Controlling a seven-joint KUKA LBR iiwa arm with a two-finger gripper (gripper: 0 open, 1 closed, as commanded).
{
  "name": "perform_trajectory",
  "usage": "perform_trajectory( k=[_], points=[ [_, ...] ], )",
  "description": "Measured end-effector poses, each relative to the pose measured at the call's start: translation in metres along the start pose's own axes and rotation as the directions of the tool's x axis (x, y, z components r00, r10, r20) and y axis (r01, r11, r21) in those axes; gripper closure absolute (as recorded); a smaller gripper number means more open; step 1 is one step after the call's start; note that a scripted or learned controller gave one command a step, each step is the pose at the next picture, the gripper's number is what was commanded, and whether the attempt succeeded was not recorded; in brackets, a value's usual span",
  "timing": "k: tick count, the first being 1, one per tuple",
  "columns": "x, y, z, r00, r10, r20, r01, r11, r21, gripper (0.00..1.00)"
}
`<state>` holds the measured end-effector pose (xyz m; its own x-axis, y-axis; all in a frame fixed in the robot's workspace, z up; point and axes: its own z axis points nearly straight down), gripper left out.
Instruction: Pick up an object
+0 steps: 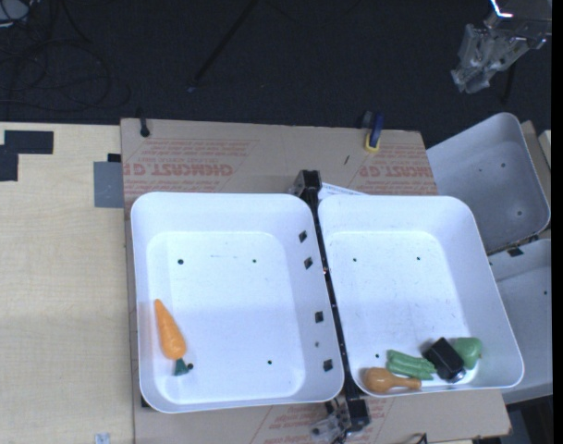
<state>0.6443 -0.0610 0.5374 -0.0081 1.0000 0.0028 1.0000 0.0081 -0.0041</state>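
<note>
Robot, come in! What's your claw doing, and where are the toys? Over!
Gripper high at top right, away from bins. Carrot in left bin. Green, black, orange toys clustered in right bin's near corner. Nothing blocking.

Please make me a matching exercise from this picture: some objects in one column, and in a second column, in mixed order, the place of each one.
Things:
1. toy carrot
2. black block
3. tool
4. blue and yellow clamp

Places:
A. top right of the view, above the dark floor
B. front left corner of the left bin
C. back edge of the cardboard sheet
D. front right corner of the right bin, among green pieces

Pairs: 1-B, 2-D, 3-A, 4-C
</note>
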Motion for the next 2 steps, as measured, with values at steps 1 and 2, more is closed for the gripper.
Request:
perform_trajectory(
  k=[1, 2],
  points=[
    [0.119, 0.000, 0.001, 1.000, -0.005, 0.000, 0.005, 1.000, 0.000, 1.00],
    [0.176, 0.001, 0.001, 1.000, 0.003, 0.002, -0.003, 1.000, -0.001, 1.00]
  ],
)
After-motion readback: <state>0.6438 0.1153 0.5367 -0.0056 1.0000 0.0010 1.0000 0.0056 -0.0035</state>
